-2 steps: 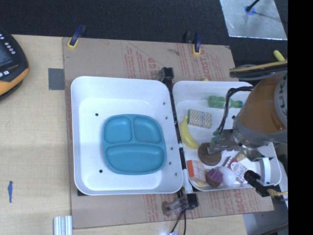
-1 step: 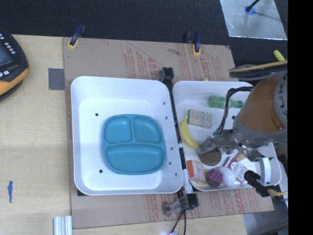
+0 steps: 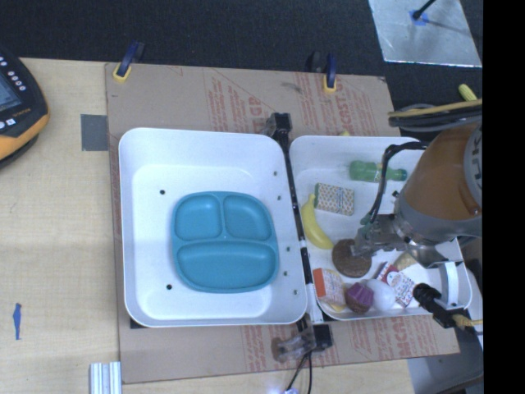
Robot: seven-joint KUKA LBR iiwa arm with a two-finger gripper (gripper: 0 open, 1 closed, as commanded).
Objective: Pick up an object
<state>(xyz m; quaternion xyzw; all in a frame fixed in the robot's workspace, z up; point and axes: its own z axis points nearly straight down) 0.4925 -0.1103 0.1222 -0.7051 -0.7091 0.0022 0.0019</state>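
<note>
1. Gripper (image 3: 367, 245): low over the right bin, at the end of the arm (image 3: 439, 191) that reaches in from the right. Its fingers are hidden by the wrist hardware and the brown disc beneath, so how wide the claw stands, and whether it has hold of anything, cannot be told.
2. Brown disc (image 3: 351, 258): round and flat, in the right bin directly under the gripper, partly covered by it. Whether the two touch is unclear.
3. Right bin (image 3: 328, 150): white and shallow; its right part is covered by the arm's grey and orange body.
4. Banana (image 3: 313, 224): yellow, lying along the right bin's left wall, just left of the disc.
5. Patterned packet (image 3: 335, 198): small and rectangular, above the disc, near the banana's upper end.
6. Green object (image 3: 366, 171): near the right bin's far wall, its right end crossed by a black cable; shape hard to make out.
7. Purple object (image 3: 359, 296): rounded, near the right bin's front wall, below the disc.
8. Red-and-white packets (image 3: 397, 287): right of the purple object; another lies at its left. Print too small to read.
9. Left bin (image 3: 143, 220): white, holding a blue divided plate (image 3: 224, 241) with three compartments.
10. Cardboard sheet (image 3: 246, 97): under both bins, held by clamps at its far edge.
11. Yellow-and-black device (image 3: 18, 105): at the bench's left edge, cut off by the frame.
</note>
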